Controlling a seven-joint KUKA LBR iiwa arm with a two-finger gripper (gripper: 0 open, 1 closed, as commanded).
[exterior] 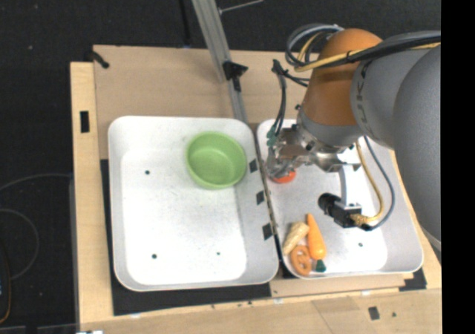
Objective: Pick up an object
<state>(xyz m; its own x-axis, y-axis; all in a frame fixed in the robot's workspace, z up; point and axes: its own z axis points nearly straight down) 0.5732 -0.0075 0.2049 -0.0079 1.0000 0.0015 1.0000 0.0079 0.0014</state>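
Gripper (pixel 283 165), grip unclear, above red object (pixel 283 175); carrot (pixel 315 237) nearby, green bowl (pixel 216 160) in left bin (pixel 133 251).

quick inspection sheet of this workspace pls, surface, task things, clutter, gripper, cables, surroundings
surface: tan bench bearing left white bin and right white bin
job's things: green bowl in left bin; carrot, beige piece and orange slice at right bin's near left corner
clutter: nothing seen
grippers: gripper low over a red-orange item in right bin; grasp cannot be judged
cables: loops beside the wrist
surroundings: dark floor, slanted metal pole
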